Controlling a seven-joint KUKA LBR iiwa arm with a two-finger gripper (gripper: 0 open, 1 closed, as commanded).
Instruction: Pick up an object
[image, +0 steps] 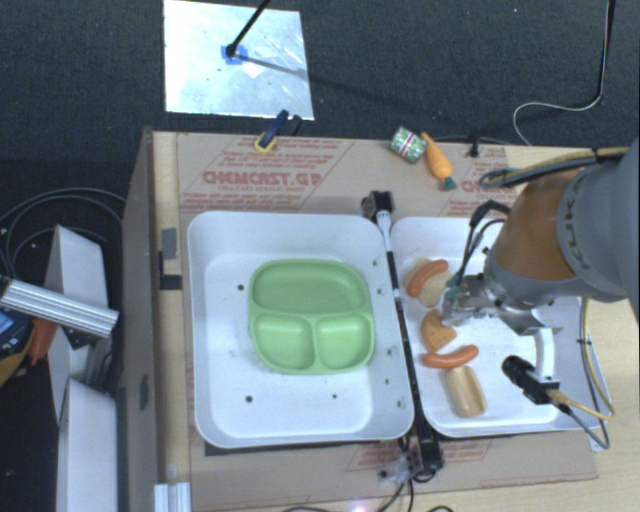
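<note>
The right bin holds several toy foods. A hot dog in a bun lies near its left wall. Below that are a small orange piece, a red sausage and a tan bread roll. My gripper is down in this bin, just right of the hot dog and directly above the orange piece. The wrist hides whatever is under the gripper.
The left bin holds a green divided plate. Behind the bins, a small can and a toy carrot lie on the cardboard, with a blue and yellow clip further left. A divider separates the bins.
</note>
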